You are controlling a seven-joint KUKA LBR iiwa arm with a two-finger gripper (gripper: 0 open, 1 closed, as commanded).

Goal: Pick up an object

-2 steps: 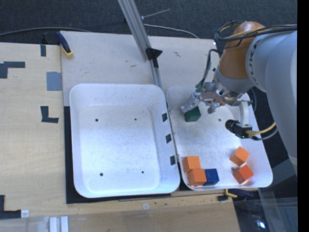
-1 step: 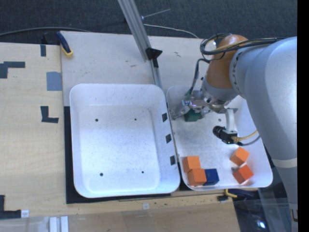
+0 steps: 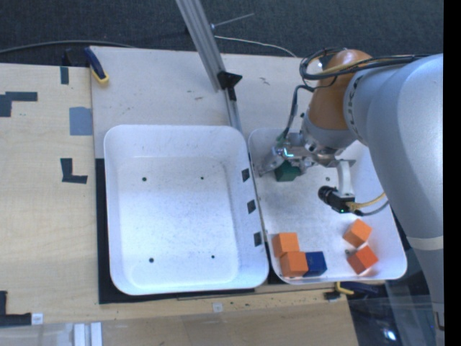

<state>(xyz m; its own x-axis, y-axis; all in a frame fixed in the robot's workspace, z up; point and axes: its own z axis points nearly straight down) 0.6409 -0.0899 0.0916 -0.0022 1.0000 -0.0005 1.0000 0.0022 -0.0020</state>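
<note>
My gripper [image 3: 283, 158] hangs low over the back left corner of the right bin [image 3: 306, 211], under the grey arm with its orange band. A small green block [image 3: 289, 171] lies right at the gripper's tip, partly covered by it. Whether it is gripped is hidden by the gripper body. Toward the bin's front lie two orange blocks [image 3: 287, 242] [image 3: 293, 264] stacked close, with a blue block [image 3: 315, 263] touching the nearer one. Two more orange blocks [image 3: 357, 232] [image 3: 362, 259] rest at the front right.
The left bin [image 3: 173, 207] sits beside the right one, sharing a raised rim [image 3: 252, 193]. A slanted metal pole [image 3: 205, 38] crosses the back of the bench. A black cable plug [image 3: 337, 197] dangles from the wrist over the right bin.
</note>
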